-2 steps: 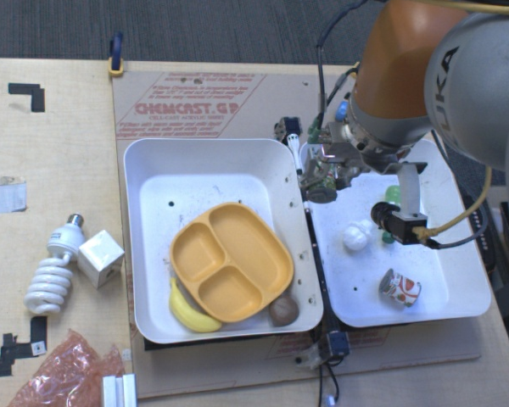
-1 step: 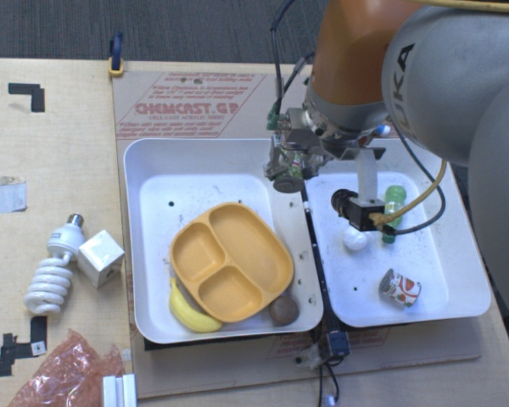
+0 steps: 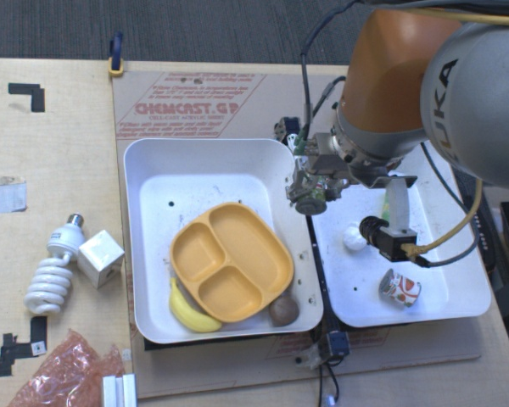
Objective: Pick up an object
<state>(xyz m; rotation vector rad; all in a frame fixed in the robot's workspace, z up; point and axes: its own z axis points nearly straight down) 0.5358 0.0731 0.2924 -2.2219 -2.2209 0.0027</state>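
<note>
My gripper point(image 3: 309, 195) hangs over the wall between the two bins, near their far ends, with nothing visibly in it. In the left bin point(image 3: 144, 227) an orange divided plate point(image 3: 231, 261) lies tilted over a yellow banana point(image 3: 189, 312). A brown round fruit point(image 3: 282, 310) rests by the plate's near right edge. The right bin point(image 3: 458, 299) holds a small white object point(image 3: 354, 239) and a crumpled red-and-white package point(image 3: 399, 289). The arm covers the far part of the right bin.
On the bench left of the bins lie a white spiral light bulb point(image 3: 51, 271), a white cube point(image 3: 101, 257) and a red mesh bag point(image 3: 68, 370). A printed cardboard sheet point(image 3: 187, 104) lies behind the left bin.
</note>
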